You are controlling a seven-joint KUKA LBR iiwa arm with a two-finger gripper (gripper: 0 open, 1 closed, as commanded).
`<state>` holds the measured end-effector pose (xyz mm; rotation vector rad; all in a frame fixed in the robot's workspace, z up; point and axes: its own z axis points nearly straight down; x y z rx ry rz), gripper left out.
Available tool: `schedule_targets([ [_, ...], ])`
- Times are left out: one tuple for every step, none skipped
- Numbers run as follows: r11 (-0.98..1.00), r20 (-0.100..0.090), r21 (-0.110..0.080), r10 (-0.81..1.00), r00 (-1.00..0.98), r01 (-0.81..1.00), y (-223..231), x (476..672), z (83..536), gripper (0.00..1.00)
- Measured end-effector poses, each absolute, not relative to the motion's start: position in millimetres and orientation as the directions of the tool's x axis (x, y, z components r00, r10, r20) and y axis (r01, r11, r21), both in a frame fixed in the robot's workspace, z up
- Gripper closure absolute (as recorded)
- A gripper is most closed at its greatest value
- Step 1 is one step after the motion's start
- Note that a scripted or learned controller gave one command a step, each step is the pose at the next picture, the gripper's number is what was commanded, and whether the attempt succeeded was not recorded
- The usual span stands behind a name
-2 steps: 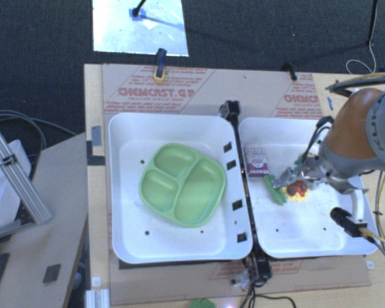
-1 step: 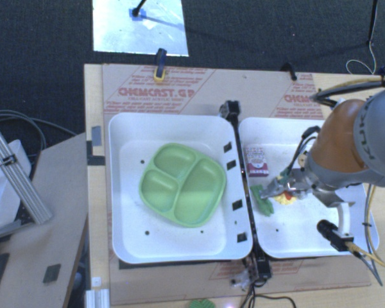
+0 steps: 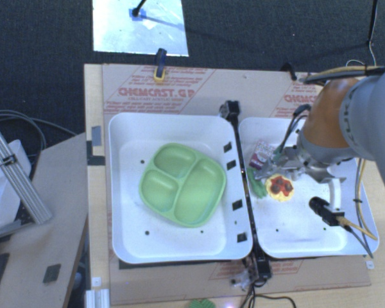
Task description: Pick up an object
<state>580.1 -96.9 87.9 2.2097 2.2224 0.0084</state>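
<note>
In the right bin (image 3: 308, 236) a small cluster of objects lies near the left wall. A yellow piece with a red top (image 3: 281, 187) sits beside a green piece (image 3: 256, 187). Just behind them lies a crumpled purple and white packet (image 3: 264, 151). My gripper (image 3: 271, 167) is low over this cluster, between the packet and the yellow piece, touching or nearly touching them. The grey arm with its orange band (image 3: 327, 111) comes in from the right and hides the bin's far right part.
The left bin (image 3: 128, 236) bears a green divided plate (image 3: 183, 183), tilted slightly. A black divider with clips (image 3: 240, 172) runs between the bins. A black connector with yellow cables (image 3: 326, 212) hangs off the arm over the right bin's near right part.
</note>
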Motion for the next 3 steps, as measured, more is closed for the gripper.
schedule_targets([
  [-0.001,-0.002,0.003,1.0,0.001,1.0,-126,571.9,85,0.0],
  [0.003,-0.002,0.011,1.0,-0.003,1.0,-124,574.7,98,1.0],
  [0.009,0.0,0.019,1.0,-0.009,1.0,-72,530.3,305,1.0],
])
